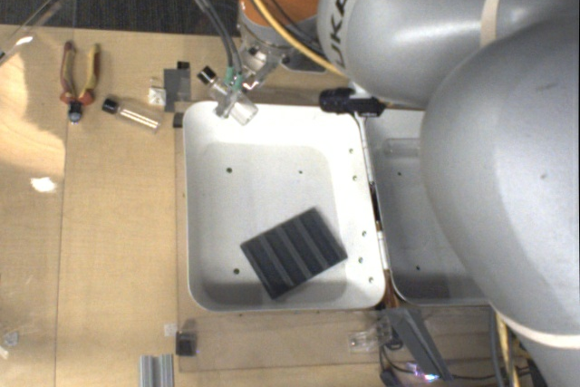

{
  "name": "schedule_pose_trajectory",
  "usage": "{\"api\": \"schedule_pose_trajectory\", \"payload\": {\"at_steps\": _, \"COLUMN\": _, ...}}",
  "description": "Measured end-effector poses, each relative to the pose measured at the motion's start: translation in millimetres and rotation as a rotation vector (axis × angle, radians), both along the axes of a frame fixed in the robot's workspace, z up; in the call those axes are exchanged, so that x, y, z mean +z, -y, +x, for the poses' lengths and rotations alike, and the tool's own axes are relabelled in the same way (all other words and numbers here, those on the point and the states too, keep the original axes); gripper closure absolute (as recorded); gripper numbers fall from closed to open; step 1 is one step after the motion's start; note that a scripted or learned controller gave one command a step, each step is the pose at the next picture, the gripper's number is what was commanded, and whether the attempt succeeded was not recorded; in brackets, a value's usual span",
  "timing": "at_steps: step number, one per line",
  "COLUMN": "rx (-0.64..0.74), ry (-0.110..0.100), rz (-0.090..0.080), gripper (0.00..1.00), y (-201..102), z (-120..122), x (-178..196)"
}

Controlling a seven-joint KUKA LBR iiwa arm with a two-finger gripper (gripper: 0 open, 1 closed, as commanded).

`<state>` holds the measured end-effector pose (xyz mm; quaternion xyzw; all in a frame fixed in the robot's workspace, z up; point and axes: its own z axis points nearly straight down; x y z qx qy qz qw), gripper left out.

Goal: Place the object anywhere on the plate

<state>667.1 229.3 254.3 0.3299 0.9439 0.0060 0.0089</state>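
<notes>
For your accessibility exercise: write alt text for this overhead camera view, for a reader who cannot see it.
A grey KUKA arm holds its gripper over the far left corner of the left white bin, where a dark ribbed rectangular object lies near the front. Pliers lie on the wooden bench.

Right bin (403, 195) mostly hidden behind the grey arm (471, 104), with just a strip of floor and its left wall visible beside the left bin (195, 222); arm itself cut off by the top, right and bottom edges. Gripper (234, 100) at the left bin's far-left corner too small and blurred to tell the finger state or anything held. Beyond the left bin's near edge, cables and a clear part (399, 349) partly cut off by the bottom edge, and a grey ribbed piece (156, 369) likewise cropped.
</notes>
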Motion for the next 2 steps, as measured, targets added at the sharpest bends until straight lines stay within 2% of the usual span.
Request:
{"api": "schedule_pose_trajectory", "payload": {"at_steps": 1, "rx": -0.197, "ry": -0.020, "rz": -0.002, "gripper": 1.00, "y": 1.1, "z": -6.4, "x": -122.7}}
{"api": "schedule_pose_trajectory", "payload": {"at_steps": 2, "rx": -0.155, "ry": -0.015, "rz": 0.000, "gripper": 1.00, "y": -0.6, "z": -0.4, "x": -46.5}}
